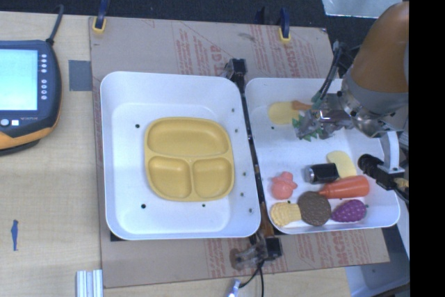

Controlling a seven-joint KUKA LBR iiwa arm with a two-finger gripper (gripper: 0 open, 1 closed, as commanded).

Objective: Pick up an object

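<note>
The right bin [264, 149] holds several toy foods: a pale yellow piece [281, 113] at the back, a pink piece [282, 186], a black block [322, 172], a yellow wedge [341, 163], an orange carrot [345, 187], a brown round cookie [314, 209] on a tan cracker [284, 214], and purple grapes [350, 211]. My gripper [311, 125] hangs low over the back of this bin, just right of the pale yellow piece and above the black block. Something greenish shows at its tip, but I cannot make out what it is.
The left bin [118, 170] carries a yellow divided tray [189, 158]. A handheld pendant [24, 90] lies at the far left of the bench. Clamps [284, 24] hold the cardboard sheet at its back edge. A black bracket [237, 68] sits between the bins.
</note>
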